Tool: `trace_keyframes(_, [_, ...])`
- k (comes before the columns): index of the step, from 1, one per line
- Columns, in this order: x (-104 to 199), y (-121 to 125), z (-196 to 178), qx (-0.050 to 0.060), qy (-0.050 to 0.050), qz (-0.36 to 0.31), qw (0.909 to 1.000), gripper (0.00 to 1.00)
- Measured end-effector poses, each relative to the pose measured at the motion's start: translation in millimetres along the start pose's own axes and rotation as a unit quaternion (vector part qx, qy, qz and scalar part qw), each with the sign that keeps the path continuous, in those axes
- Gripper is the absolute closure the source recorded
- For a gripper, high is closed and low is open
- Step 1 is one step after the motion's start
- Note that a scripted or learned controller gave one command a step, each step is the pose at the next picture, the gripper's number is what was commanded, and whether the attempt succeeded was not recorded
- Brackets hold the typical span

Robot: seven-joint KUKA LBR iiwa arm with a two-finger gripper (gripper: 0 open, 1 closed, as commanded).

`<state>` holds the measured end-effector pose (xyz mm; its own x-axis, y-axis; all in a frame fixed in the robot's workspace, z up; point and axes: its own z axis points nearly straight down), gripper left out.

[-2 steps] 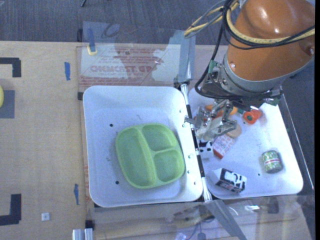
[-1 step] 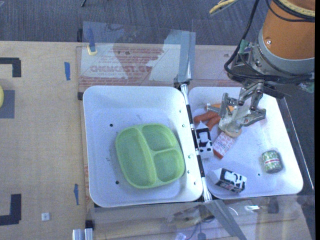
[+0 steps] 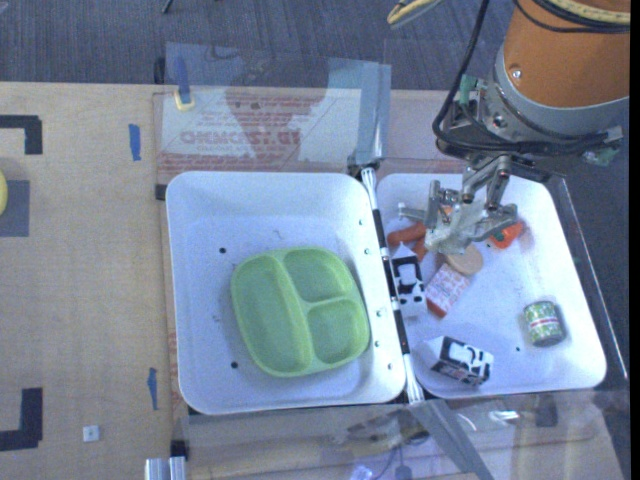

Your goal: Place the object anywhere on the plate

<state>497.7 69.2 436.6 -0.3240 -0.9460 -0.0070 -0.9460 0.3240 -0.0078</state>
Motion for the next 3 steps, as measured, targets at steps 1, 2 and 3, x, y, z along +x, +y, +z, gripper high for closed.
trace_keyframes(1, [-38,34,171,-0.003,0.001,-0.026,0.9997,1.0])
trace_keyframes(2, [-7,23,195,-0.003,0.003,0.119,0.9928,1.0])
trace_keyframes(3, [-35,3,219,-0.002,0.001,0.064,0.998,1.0])
